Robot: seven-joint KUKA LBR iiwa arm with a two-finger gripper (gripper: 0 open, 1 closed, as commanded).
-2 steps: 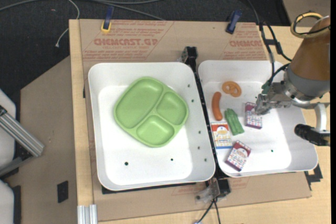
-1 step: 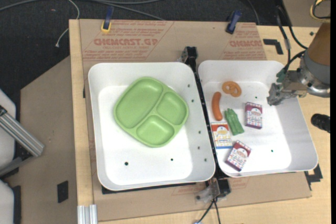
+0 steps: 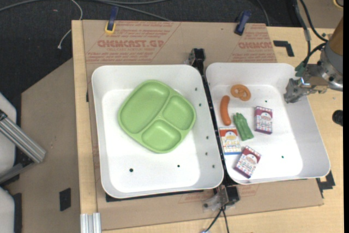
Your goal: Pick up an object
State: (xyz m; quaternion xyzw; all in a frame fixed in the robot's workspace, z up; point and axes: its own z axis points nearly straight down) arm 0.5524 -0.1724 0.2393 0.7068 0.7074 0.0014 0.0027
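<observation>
In the right bin lie a brown pretzel, an orange sausage, a green pickle-like piece, a purple carton, a white and blue carton and a maroon carton. My gripper hangs over the bin's upper right corner, to the right of the pretzel and above the purple carton. Nothing shows between its tips.
The left bin holds a green divided plate. Black clamps join the bins at the top and bottom. Cables trail across the dark floor behind the cardboard-covered bench. The right half of the right bin is bare white floor.
</observation>
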